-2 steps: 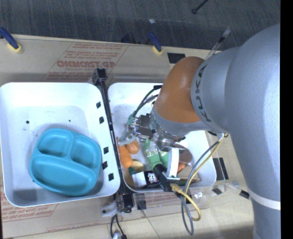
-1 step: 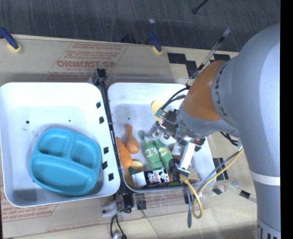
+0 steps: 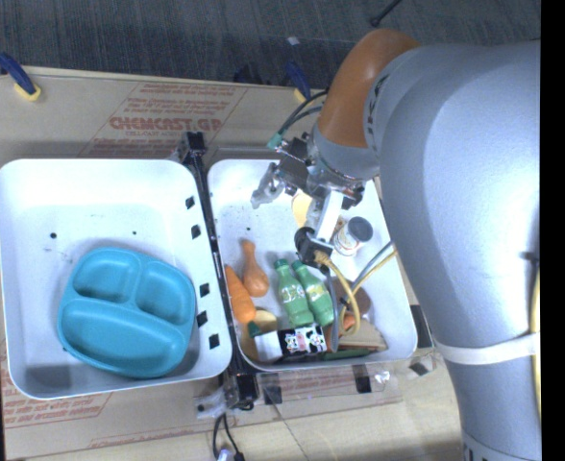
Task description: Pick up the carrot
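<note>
The carrot (image 3: 239,297) is an orange tapered piece lying lengthwise along the left wall of the right bin (image 3: 233,192), in its front half. My gripper (image 3: 266,188) hangs over the back of that bin. It is well behind the carrot, apart from it, with bare white floor beneath. Nothing shows in its grasp.
A tan drumstick-shaped toy (image 3: 254,271) lies right beside the carrot. Two green bottles (image 3: 304,296), a black-and-white box (image 3: 302,340) and brown items (image 3: 357,332) crowd the bin's front right. The left bin (image 3: 33,200) holds a blue divided plate (image 3: 127,307).
</note>
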Controlling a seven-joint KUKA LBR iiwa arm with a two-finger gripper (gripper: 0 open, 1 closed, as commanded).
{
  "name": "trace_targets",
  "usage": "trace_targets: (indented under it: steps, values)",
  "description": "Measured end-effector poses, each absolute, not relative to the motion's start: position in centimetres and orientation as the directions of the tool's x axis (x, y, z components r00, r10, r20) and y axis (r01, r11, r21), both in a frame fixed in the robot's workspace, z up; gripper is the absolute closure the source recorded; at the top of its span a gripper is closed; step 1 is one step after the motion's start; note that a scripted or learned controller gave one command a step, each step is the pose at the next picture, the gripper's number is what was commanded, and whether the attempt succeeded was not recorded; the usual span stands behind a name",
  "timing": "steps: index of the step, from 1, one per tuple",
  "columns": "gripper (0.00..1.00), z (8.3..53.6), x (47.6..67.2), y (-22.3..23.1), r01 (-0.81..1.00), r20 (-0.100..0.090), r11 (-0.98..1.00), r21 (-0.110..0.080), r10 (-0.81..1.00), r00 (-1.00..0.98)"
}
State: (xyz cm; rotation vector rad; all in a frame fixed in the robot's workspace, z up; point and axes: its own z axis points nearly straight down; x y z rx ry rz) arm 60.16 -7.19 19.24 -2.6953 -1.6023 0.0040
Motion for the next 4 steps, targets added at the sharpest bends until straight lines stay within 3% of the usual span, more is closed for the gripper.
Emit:
trace_targets:
  steps: [1,2,3,4]
  values:
    - [0.0,18.7,65.7,-14.2,0.961,-0.001,-0.276,-0.004,0.961,0.276]
    - [0.0,23.4,62.9,-8.0,0.978,0.004,-0.211,-0.006,0.978,0.211]
    - [0.0,19.0,57.8,-1.4,0.925,-0.002,-0.379,-0.012,0.925,0.379]
    - [0.0,19.1,52.8,-3.0,0.97,-0.001,-0.243,-0.011,0.97,0.243]
